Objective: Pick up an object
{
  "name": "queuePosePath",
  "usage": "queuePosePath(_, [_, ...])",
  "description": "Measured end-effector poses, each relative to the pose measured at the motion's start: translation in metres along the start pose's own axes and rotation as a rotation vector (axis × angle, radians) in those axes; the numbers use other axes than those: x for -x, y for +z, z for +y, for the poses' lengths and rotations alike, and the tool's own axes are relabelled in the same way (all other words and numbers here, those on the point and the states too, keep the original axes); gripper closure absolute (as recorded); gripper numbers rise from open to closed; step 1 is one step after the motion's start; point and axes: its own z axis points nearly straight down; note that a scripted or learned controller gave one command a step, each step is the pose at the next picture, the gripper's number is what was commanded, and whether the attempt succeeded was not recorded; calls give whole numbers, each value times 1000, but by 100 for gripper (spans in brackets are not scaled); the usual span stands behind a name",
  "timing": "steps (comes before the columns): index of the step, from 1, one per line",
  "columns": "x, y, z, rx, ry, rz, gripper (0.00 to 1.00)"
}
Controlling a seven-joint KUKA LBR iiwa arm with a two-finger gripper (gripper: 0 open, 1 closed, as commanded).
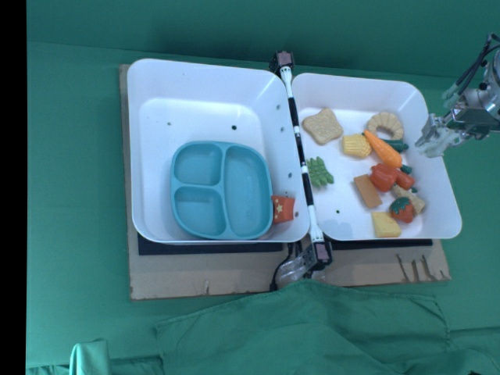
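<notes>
The right white bin (344,217) holds several toy foods: a bread slice (323,125), a croissant (386,123), a corn piece (356,145), a carrot (383,150), a red pepper (383,176), a green leafy piece (319,171), an orange block (366,191), a tomato (401,208) and a yellow wedge (385,225). My gripper (434,142) hangs over the bin's right rim, right of the carrot, its fingers spread with nothing between them.
The left white bin (156,92) contains a blue divided plate (223,190) and a small red box (283,208) at its right edge. A black-and-white bar (299,155) separates the bins. Green cloth (312,326) lies at the front.
</notes>
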Motion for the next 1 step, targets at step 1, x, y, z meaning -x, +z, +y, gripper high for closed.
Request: queuePosePath(1, [4,104,4,-15,-1,4,100])
